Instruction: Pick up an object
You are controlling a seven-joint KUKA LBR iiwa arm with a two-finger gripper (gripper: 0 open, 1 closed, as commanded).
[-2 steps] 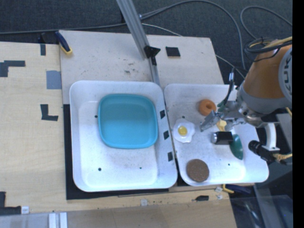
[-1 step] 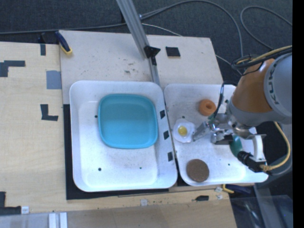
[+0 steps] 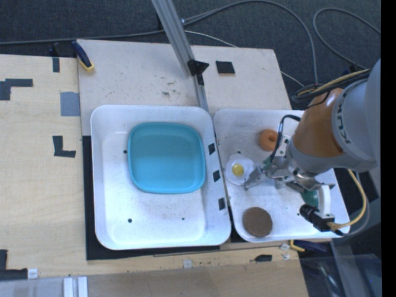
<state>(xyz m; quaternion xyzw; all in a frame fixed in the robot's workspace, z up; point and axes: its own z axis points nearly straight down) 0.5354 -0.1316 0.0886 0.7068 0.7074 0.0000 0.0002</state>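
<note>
The tool (image 3: 255, 177) hangs low over the right bin (image 3: 242, 120), its tip just beside a fried egg toy (image 3: 238, 169) (white with a yellow middle). An orange donut (image 3: 267, 139) lies a little beyond the tool, a brown round cookie (image 3: 257, 221) nearer the front. Far to its left, a blue plate (image 3: 166, 157) rests in the left bin (image 3: 105, 184).

Arm (image 3: 346, 125) bent low, hand (image 3: 252, 178) pointing left
</note>
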